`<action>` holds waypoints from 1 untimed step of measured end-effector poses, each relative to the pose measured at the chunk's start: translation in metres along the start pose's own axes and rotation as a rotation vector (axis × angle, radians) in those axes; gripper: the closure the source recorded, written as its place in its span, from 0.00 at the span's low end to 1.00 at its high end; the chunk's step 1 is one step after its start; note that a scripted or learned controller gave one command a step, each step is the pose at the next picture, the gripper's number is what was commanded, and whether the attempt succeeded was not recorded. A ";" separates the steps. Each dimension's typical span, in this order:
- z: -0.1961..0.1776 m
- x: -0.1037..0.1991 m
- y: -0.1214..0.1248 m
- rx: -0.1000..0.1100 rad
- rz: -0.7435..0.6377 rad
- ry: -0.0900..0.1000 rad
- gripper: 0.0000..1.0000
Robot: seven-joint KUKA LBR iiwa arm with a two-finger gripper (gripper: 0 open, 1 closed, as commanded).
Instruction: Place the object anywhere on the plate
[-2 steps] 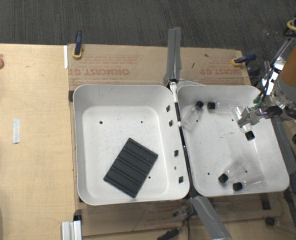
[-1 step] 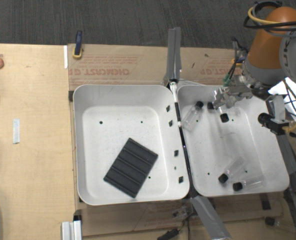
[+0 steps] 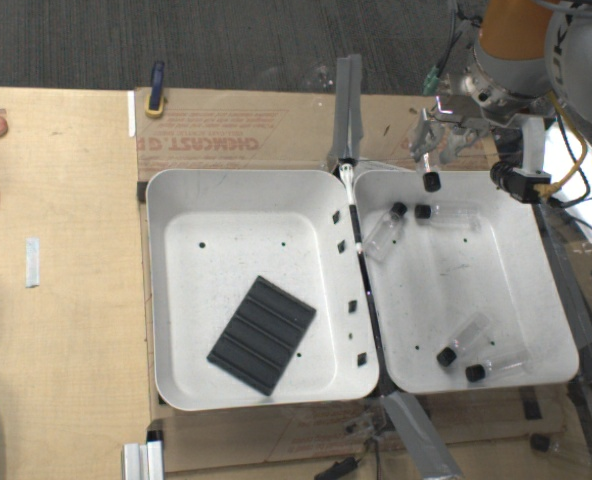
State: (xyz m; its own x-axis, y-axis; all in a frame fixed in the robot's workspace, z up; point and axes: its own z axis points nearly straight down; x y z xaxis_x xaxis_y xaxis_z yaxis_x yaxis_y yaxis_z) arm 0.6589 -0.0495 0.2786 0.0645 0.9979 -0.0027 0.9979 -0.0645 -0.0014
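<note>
Although we hover our gripper (image 3: 431, 163) at the upper right, over the right bin (image 3: 536, 298), a small clear vial (image 3: 428, 176) looks pinched between its closed fingers. Placement remains: the dark ridged plate (image 3: 263, 334) lies lower centre, in the left bin (image 3: 176, 268).

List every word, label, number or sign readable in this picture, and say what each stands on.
"CHEMCAST" is my likely reading of the red print, seen upside down, on the cardboard sheet behind the left bin.
Smaller red lines above that print: too blurred to read.
Dark ribbed plate in the left bin: no text visible.
Clear vials in the right bin: no legible labels.
</note>
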 end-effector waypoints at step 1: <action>-0.013 0.097 -0.011 0.000 -0.284 0.001 1.00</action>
State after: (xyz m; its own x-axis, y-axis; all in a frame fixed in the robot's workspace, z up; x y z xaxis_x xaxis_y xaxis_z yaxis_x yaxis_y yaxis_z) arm 0.6542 0.0484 0.2911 -0.2180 0.9760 -0.0016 0.9760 0.2180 -0.0019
